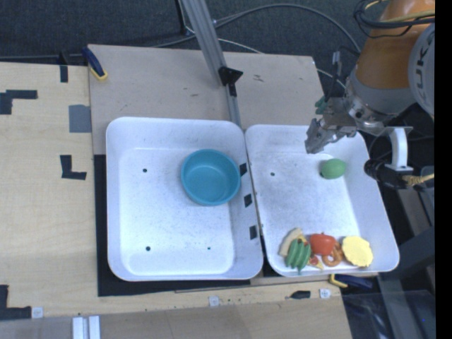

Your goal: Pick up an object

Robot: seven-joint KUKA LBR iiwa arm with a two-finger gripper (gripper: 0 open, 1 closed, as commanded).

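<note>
Around the blue bowl (210,177) the left bin (134,210) has bare floor on every side. In the right bin (296,189), the wide middle stretch lies bare between a green ball (332,168) at the back and toy food (325,250) crowding the front edge.

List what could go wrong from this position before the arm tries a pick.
1. The gripper hangs up and left of the green ball; a round ball would likely roll away if nudged off-centre.
2. The ball lies near the right bin's far wall, so a descent might clip the rim.
3. The toys crowd one near corner, making a clean single grasp there hard.
</note>
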